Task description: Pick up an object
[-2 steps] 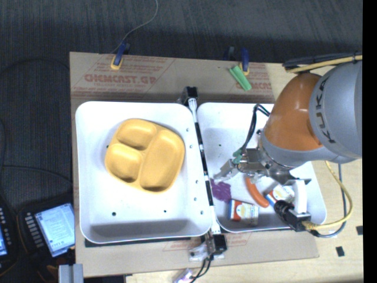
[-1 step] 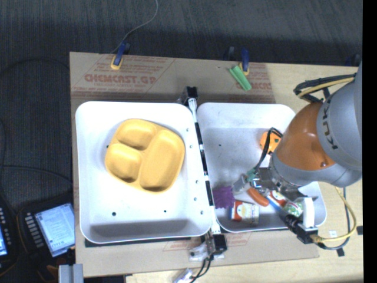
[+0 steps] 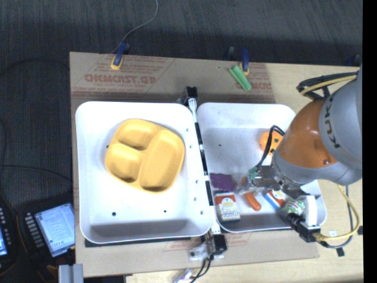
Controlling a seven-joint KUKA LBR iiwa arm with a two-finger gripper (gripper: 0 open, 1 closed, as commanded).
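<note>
My gripper (image 3: 254,180) is low in the right bin (image 3: 241,114), beneath the orange wrist band (image 3: 303,143). Just left of it lies a purple block (image 3: 221,180). A small orange stick (image 3: 253,202) lies right below the gripper, and a red and white box (image 3: 227,207) sits at the bin's front left. Behind the arm an orange item (image 3: 270,139) is partly hidden. A blue piece (image 3: 273,198) and a green and white item (image 3: 297,207) peek out under the wrist. Nothing is visibly between the fingers.
A large yellow moulded shape (image 3: 144,154) takes up much of the left bin (image 3: 94,217). A green marker (image 3: 240,77) and two blue clamps (image 3: 121,55) lie on the cardboard behind the bins. A tablet (image 3: 52,227) sits at the lower left.
</note>
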